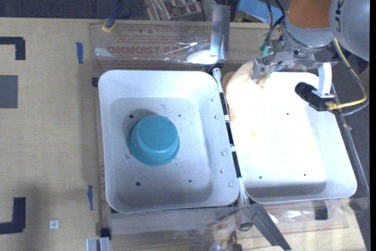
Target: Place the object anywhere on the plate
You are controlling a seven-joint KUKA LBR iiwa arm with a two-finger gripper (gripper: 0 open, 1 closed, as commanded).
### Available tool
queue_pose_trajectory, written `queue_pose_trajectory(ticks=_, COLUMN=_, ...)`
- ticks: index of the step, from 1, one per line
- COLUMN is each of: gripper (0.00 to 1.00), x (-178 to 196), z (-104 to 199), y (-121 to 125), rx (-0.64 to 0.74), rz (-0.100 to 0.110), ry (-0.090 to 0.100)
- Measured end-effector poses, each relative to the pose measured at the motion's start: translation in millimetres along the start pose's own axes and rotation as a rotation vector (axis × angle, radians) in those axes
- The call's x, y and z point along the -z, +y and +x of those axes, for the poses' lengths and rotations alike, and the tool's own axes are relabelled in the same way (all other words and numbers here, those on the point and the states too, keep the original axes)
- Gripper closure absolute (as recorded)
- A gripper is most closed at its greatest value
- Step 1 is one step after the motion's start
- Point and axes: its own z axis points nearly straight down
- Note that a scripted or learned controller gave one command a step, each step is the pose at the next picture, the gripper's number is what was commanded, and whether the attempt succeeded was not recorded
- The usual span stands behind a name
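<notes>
Hovering: jaws over right bin's (pixel 329 185) far-left corner | opening: cannot tell, glare | blue plate (pixel 154 139): left bin (pixel 111 91)

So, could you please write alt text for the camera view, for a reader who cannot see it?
A grey robot arm with an orange band reaches from the right, its tool over the far corner of the right white bin. In the left white bin lies a blue round plate, upside down like a bowl.
</notes>
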Motion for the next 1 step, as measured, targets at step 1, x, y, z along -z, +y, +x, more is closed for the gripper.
queue_pose_trajectory(ticks=1, gripper=1.0, x=4.4, z=45.2, y=-30.1, rx=0.397, rz=0.003, ry=0.003)
